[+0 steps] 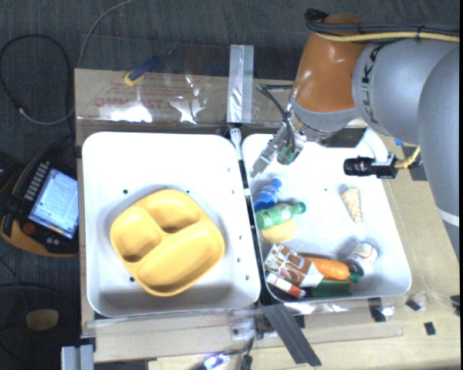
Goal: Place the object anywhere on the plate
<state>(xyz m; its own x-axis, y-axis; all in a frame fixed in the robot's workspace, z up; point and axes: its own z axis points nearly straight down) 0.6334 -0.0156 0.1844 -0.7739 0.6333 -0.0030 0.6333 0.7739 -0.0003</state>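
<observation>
Gripper point(272, 154): hangs over the upper left corner of the right bin point(386, 230), close to the wall shared with the left bin; its two slim fingers stand a little apart, and nothing shows between them.
Arm point(386, 68): grey, smooth and bulky, with a glossy orange band above the wrist, reaching in from the right.
Nearest object: a green bottle point(278, 214) lying on its side just below the gripper, with a small blue item point(268, 193) touching its upper end and something yellow tucked under it.
Other candidates: a pale ribbed cone point(353, 203) lying alone toward the right wall; a small can point(363, 253) near the lower right; an orange carrot-like piece point(324, 267) and a printed red-and-white packet point(287, 267) crowded along the bottom wall.
Task's thing: which object is meant I cannot tell; all of them lie in the right bin, none on the plate.
Plate point(166, 239): yellow, matte, rounded, moulded into three shallow sections, sitting in the middle of the left bin point(108, 160), well apart from the gripper.
Step in hand: my judgement is a descent for a pick, probably on the bottle cluster.
Doing it well: straddle the bottle's narrow width, not its length; a round, slick body may roll or squirt out, so come down centred and close only when low.
Risk: the neighbours touching the bottle could be nudged or caught along with it.
After a grasp: lift above the shared wall before crossing to the plate.
</observation>
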